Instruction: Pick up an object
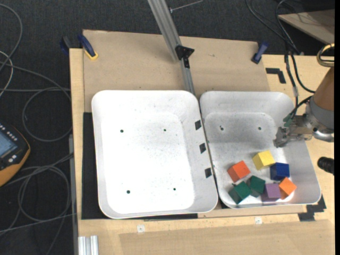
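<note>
Standing by the worktop [159, 62], I'd say the blocks look like small rigid cubes, probably light, wood or plastic, nothing fragile. The flat faces should pinch fine, though smooth sides could slip if the hold is off-centre.

They're all bunched in the right bin [234, 108], down near its front edge toward the front-right corner: orange block [239, 170], yellow block [263, 159], blue block [280, 170], a second orange one [287, 186], purple block [272, 190] and two green blocks [249, 187] packed together.

The yellow one seems the easiest pick since it sits on the outside of the cluster with free sides.

The hand [282, 137] hangs over the right bin near its right wall, just behind the yellow block. I honestly can't tell how it's set, and nothing looks caught in it.

The left bin [106, 105] has no blocks in it.
</note>
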Robot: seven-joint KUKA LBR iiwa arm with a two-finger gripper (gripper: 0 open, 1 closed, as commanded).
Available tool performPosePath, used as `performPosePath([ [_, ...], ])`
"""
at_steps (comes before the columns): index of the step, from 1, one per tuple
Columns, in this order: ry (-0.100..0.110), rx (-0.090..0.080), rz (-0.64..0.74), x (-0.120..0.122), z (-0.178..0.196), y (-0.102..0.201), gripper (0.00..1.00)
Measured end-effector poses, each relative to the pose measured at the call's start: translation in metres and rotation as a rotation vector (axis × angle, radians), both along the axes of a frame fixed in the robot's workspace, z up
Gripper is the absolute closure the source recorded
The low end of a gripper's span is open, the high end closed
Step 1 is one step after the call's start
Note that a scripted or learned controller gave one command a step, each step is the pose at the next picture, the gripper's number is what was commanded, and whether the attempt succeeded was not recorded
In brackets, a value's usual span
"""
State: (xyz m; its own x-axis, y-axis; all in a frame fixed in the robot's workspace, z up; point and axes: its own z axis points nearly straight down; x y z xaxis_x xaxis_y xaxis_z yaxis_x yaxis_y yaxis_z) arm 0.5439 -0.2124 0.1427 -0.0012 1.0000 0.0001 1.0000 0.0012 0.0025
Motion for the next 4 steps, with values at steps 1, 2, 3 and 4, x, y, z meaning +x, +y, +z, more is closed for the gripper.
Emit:
performPosePath([
  [1, -0.004, -0.003, -0.001, -0.007, 0.05, -0.004, 1.0],
  [2, -0.004, -0.003, 0.001, -0.002, 0.094, -0.002, 1.0],
  [3, -0.004, -0.003, 0.001, -0.001, 0.143, -0.002, 1.0],
  [4, -0.001, 0.001, 0.005, 0.011, 0.146, 0.047, 1.0],
])
